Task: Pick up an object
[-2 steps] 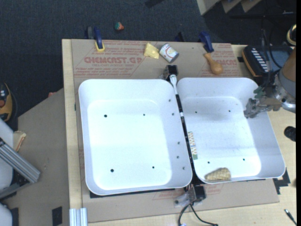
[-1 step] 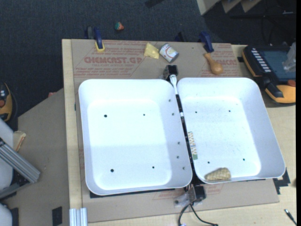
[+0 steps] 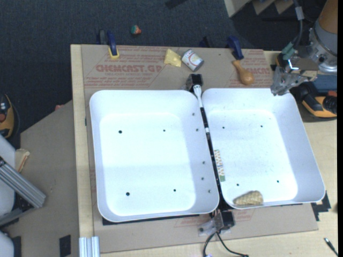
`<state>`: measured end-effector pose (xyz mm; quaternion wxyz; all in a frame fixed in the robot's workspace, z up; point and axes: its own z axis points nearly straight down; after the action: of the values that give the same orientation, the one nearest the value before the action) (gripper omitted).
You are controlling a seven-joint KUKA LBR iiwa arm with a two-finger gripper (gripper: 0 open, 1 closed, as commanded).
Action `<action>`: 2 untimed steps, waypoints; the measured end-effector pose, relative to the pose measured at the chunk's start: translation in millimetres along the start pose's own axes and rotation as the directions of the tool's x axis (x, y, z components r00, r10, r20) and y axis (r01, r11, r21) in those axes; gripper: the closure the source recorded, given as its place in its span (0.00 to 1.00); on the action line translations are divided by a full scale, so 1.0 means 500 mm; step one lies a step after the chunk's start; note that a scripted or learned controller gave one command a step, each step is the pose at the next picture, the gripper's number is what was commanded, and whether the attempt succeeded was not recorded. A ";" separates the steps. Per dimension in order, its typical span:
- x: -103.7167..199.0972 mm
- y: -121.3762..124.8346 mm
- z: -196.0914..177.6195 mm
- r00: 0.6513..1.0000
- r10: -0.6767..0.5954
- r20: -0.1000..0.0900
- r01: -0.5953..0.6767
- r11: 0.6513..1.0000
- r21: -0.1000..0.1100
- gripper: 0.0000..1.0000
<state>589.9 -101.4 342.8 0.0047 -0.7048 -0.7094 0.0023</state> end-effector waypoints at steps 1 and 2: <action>0.148 -0.091 0.159 1.000 -0.001 -0.001 0.001 1.000 0.002 1.00; 0.232 -0.104 -0.063 1.000 0.000 0.001 0.000 1.000 -0.024 1.00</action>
<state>537.4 14.2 375.2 -0.0041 -0.7047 -0.7095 -0.0057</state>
